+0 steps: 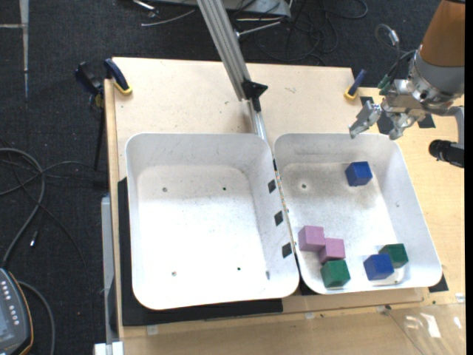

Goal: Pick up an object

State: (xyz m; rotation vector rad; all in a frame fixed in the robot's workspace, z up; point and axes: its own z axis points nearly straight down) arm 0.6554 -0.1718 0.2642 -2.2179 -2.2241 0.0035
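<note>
We see a small blue cube (358,173) lying alone near the far end of the right white bin (414,220), a square-edged block well apart from the pink, green and blue blocks (334,257) clustered at the near end. Our grey arm's gripper (377,124) hangs above the bin's far rim, fingers spread and pinching nothing.

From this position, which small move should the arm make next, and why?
Probably lower toward the blue cube. The gripper, jaws spread with nothing between them, hangs over the far rim of the right bin, and this cube lies nearest, apart from the other blocks.
</note>
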